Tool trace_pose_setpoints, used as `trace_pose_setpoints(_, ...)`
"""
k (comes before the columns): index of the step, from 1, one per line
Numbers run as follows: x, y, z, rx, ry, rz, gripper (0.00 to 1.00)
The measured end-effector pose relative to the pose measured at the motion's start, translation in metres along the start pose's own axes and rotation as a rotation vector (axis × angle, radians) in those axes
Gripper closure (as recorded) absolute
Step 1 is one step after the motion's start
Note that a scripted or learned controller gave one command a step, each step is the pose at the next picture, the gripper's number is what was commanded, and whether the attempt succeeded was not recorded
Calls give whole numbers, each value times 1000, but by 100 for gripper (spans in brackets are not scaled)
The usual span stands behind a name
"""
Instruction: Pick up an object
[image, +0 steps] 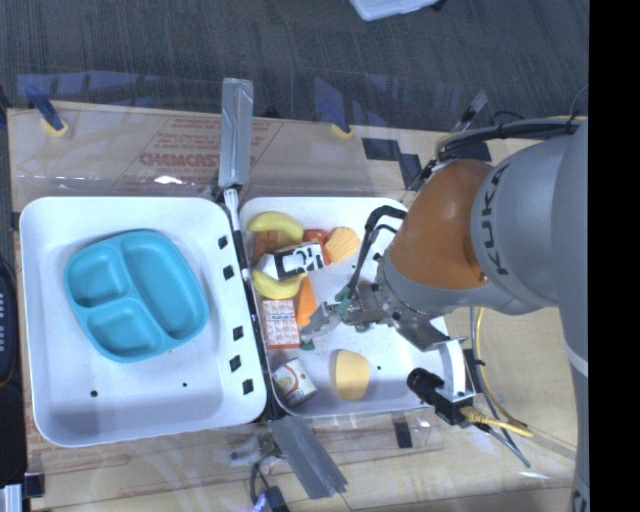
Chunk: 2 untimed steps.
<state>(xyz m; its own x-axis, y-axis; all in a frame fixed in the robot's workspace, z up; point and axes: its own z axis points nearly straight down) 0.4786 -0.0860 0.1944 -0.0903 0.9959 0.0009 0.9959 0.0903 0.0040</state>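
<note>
White bins, two, side by side on the desk. Left bin (50, 400): one blue three-part tray (135, 293), near its far left corner. Right bin (385, 405): objects crowded along its left wall — two bananas (273, 224) (277, 285), a black-and-white box (298, 261), an orange piece (343, 242) at the far edge, a printed carton (280, 323), a small can (291, 380) at the near left corner, a pale yellow block (350, 374) near the near edge. Gripper (322, 325): low over the right bin, just beside the carton, nothing visibly held; cannot tell how it is set.
</note>
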Motion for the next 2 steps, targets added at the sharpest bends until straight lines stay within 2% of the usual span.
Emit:
trace_pose_setpoints(1,24,61,3,5,0,-196,0)
trace_pose_setpoints(2,6,69,3,4,-1,-333,0)
